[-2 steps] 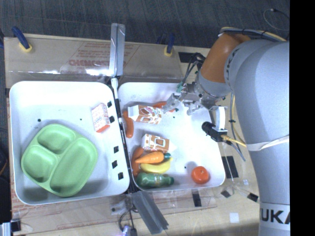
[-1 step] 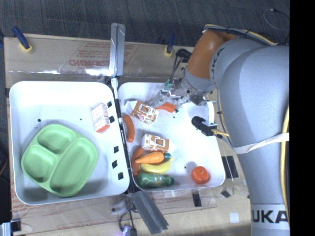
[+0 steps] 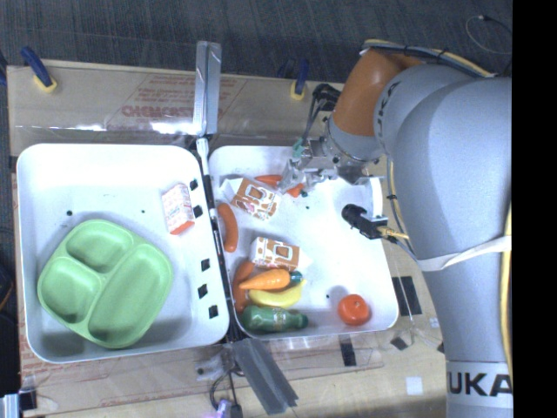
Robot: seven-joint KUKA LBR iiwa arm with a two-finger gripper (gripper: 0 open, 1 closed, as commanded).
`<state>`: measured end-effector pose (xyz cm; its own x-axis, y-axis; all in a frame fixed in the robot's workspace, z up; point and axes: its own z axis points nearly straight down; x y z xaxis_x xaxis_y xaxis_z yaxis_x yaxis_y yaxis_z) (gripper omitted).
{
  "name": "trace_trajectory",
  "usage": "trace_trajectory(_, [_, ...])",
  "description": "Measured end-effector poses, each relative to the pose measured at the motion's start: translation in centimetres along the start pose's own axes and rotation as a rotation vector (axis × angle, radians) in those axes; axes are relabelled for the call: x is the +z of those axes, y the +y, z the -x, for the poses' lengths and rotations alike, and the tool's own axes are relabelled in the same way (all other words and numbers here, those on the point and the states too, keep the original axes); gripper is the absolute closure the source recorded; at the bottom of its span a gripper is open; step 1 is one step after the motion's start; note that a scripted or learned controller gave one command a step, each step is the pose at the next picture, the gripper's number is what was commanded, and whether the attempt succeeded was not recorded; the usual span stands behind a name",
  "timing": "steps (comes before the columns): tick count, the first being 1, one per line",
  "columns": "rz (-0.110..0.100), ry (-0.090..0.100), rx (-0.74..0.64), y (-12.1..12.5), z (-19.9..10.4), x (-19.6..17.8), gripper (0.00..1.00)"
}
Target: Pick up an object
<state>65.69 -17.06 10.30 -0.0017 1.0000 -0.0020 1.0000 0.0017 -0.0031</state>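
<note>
While gripper [image 3: 300,174] hovers, carton [image 3: 255,198] lies beside (apart).

The arm [image 3: 435,146] reaches in from the right, its gripper [image 3: 306,165] low over the far edge of the right bin [image 3: 379,273], just beside a carton [image 3: 255,198] and a small orange piece [image 3: 271,181]. A sausage [image 3: 229,225] lies along the bin's left wall. Nearer the front sit a second carton [image 3: 276,253], a carrot [image 3: 264,280], a banana [image 3: 277,297], a green vegetable [image 3: 273,320] and a tomato [image 3: 353,309]. The left bin [image 3: 52,168] holds a green tray [image 3: 103,281] and a small carton [image 3: 177,207].
</note>
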Motion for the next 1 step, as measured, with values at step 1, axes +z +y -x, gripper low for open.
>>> trace_trajectory(1, [0.003,0.002,0.097,-0.69,-5.08,-13.75,1.0])
